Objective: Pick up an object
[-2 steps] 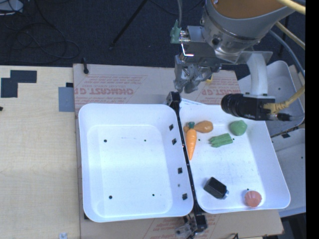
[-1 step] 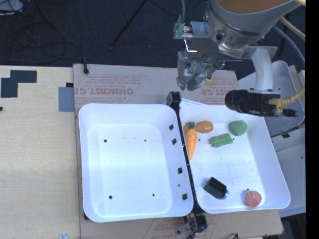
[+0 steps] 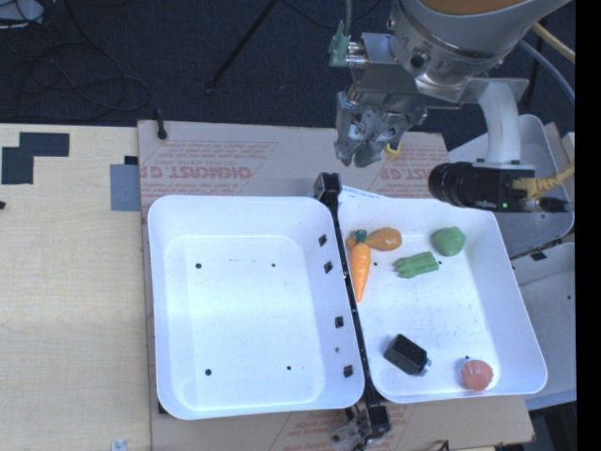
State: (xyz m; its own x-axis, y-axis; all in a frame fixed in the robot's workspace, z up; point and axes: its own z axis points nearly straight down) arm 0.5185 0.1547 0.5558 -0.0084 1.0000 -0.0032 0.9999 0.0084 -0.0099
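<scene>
Here the arm (image 3: 470, 17) reaches in from the upper right, grey with an orange band at its top, and its tool (image 3: 368, 147) hangs above the far edge of the right bin (image 3: 526, 346), over the cardboard sheet (image 3: 235, 163) that lies under both bins. Whether the tool is apart or together cannot be told from this slanted view; nothing is seen between its tips.

The task's things all lie in the right bin. An orange carrot (image 3: 360, 268) with a small green top lies lengthwise just beside the divide between the bins. Touching its upper end is an orange rounded piece (image 3: 384, 240). To the right of these, a long green piece (image 3: 416, 265) lies near the middle of the bin, and a rounder green piece (image 3: 449, 241) sits just above and to the right of it, near the far wall. Toward the near edge, a black block (image 3: 407, 355) lies tilted, and a reddish round piece (image 3: 476, 374) rests in the near right corner, well apart from the carrot.

The left bin (image 3: 169, 252) sits alongside, its rim meeting the right bin's along black clips. Both rest on the pale wooden surface (image 3: 66, 327), which bears dark square markings at its left.
</scene>
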